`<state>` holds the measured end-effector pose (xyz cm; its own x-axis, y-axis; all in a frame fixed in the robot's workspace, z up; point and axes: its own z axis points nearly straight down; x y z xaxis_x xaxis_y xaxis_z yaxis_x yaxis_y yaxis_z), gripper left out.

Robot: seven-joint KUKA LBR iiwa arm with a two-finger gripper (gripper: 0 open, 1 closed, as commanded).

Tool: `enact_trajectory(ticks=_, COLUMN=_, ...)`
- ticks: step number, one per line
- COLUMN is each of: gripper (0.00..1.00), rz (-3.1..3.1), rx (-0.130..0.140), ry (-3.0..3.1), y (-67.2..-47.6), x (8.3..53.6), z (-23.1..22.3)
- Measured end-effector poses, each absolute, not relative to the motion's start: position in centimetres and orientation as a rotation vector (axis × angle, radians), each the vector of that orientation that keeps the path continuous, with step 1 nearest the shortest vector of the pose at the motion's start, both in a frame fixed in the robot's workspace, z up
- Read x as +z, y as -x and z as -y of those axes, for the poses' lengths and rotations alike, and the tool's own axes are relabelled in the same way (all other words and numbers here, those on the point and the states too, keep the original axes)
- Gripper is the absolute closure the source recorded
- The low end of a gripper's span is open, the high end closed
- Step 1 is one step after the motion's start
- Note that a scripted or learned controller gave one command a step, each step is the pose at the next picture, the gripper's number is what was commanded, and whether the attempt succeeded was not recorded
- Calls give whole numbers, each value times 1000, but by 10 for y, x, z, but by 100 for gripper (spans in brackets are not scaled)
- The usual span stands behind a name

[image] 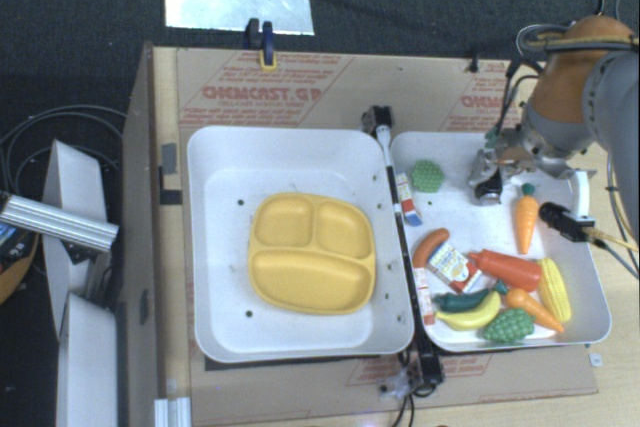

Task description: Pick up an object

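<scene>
Yellow plastic filled the left bin (205, 215): a divided tray (312, 252) with three compartments sat near its middle, flat on the white floor. The right bin (590, 310) held the toy food. A small green leafy ball (428, 176) lay near its upper left corner, apart from the rest. An upright orange carrot (525, 222) lay just right of the end effector, green tip upward. Lower down clustered a sausage (431, 246), a small printed packet (450, 265) touching it, a red pepper-like piece (508, 267), a corn cob (555, 289), a second carrot (533, 308), a banana (470, 315) and a bumpy green piece (508, 325), crowded together near the lower edge. A dark green item lay against the banana; what it was could not be told.

The grey arm (600, 95) reached in from the right, and its end effector (488, 185) hung low in the right bin's upper part, between the leafy ball and the upright carrot. Whether it was spread or pressed together could not be told, and nothing was visibly pinched in it. Both bins rested on a brown board covering the worktop (300, 85)
</scene>
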<state>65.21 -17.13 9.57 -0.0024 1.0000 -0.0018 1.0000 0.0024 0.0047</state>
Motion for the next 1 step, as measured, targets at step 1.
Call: enact_trajectory(ticks=1, gripper=100, rz=-2225, rx=7, ry=-2214, y=-658, x=186, z=46)
